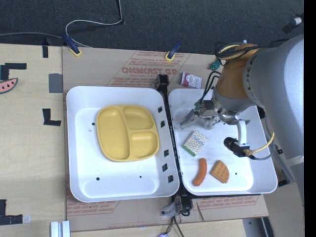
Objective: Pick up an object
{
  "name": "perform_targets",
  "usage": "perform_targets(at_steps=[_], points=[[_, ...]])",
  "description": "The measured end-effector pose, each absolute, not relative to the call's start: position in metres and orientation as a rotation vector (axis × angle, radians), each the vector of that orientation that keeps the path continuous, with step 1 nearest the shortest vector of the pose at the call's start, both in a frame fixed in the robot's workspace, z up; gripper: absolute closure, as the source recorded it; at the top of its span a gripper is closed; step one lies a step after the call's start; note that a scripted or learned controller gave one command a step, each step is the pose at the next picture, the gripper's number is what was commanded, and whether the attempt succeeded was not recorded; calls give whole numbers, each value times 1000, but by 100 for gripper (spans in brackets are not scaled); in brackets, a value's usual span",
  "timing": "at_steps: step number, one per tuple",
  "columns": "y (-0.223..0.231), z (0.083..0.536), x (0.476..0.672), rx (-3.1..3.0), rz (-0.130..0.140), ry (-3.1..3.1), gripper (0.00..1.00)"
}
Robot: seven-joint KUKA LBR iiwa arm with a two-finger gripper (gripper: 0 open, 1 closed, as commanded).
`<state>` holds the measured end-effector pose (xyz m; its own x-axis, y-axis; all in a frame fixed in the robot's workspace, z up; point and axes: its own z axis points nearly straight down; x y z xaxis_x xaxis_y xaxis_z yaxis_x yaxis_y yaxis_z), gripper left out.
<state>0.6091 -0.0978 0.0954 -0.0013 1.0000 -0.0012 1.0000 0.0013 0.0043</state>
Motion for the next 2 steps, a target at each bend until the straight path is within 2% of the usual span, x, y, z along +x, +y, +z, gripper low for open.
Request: perform_targets(at_steps=[2], points=[[-95,87,549,2215,5,2218,0]])
